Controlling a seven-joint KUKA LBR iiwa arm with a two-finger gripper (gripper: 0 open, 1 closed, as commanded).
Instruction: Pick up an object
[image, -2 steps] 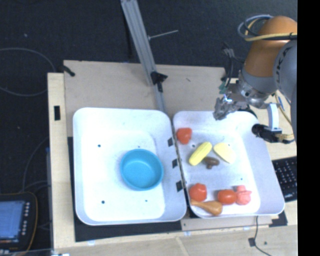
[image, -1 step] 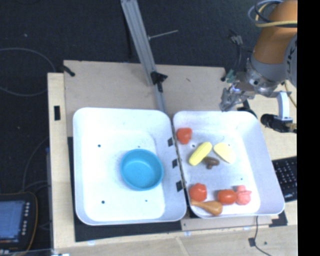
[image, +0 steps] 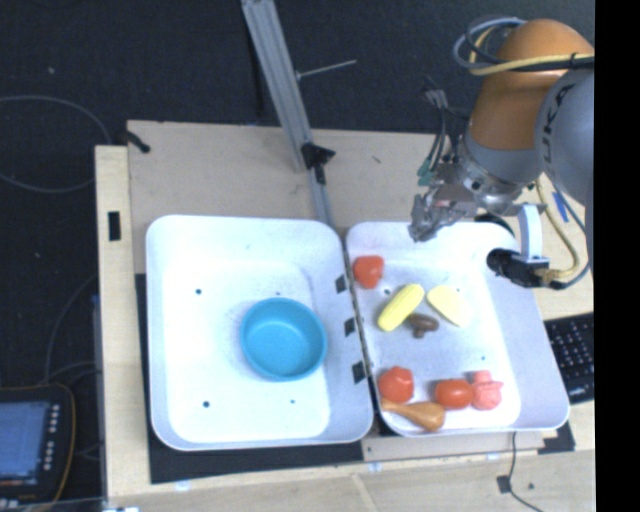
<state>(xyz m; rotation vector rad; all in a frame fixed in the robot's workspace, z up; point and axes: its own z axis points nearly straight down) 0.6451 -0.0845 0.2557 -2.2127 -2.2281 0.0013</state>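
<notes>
Objects for picking lie in the right bin (image: 520, 330), in the right half of the frame: a red piece (image: 368, 270) near its upper left corner, a yellow corn-like piece (image: 400, 306) and a pale yellow wedge (image: 449, 305) at centre with a small brown item (image: 423, 325) just below them, and along the lower edge a red piece (image: 397, 384), an orange pear-shaped one (image: 420, 413), another red one (image: 453, 393) and a pink one (image: 486, 391). The gripper (image: 430, 215) hovers above the bin's upper rim, upper right of centre; nothing shows between its fingers, and how far they are parted I cannot tell. A sound approach, I judge, is to choose a piece standing apart, such as the upper red one, since the centre cluster and lower row sit close together, then descend straight over it. The left bin (image: 180, 260) holds a blue bowl (image: 284, 339).
</notes>
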